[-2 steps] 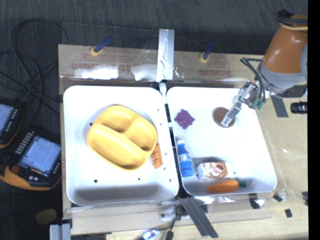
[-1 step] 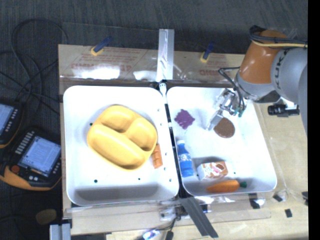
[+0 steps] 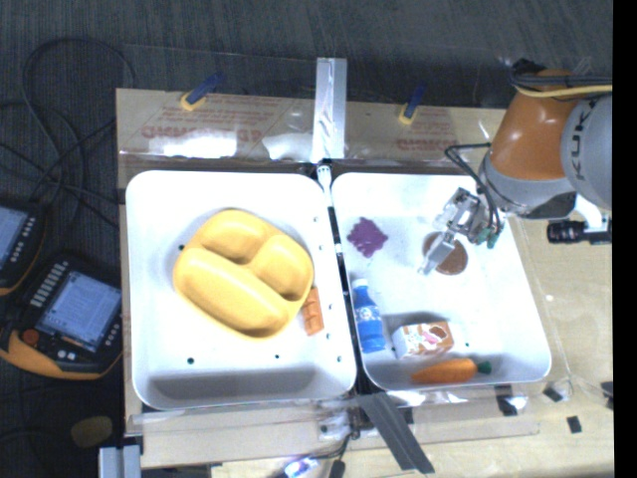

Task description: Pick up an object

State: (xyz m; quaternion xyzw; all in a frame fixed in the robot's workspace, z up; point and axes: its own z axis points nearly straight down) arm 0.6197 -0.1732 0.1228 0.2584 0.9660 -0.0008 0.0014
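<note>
A small brown round thing (image 3: 453, 260) lies in the right bin (image 3: 518, 297), toward its far right part, and it looks like the likeliest target, since the gripper (image 3: 438, 257) hangs right at its left edge, angled down from the arm (image 3: 542, 152) that enters from the right. Whether the gripper is wide or narrow cannot be told from here, and nothing can be seen held in it.

Left of that spot lies a purple lump (image 3: 367, 235). Nearer, along the bin's left wall, lies a blue bottle (image 3: 366, 319), beside it a small carton (image 3: 423, 339) with a pink and white print too small to read, and a carrot (image 3: 445, 370) along the near wall. These are spread apart, probably to leave room for a grasp.

The left bin (image 3: 159, 366) holds a big yellow lumpy thing (image 3: 242, 272) with an orange piece (image 3: 313, 312) at its right edge. The tabletop (image 3: 249, 127) behind carries red printing, not legible.
</note>
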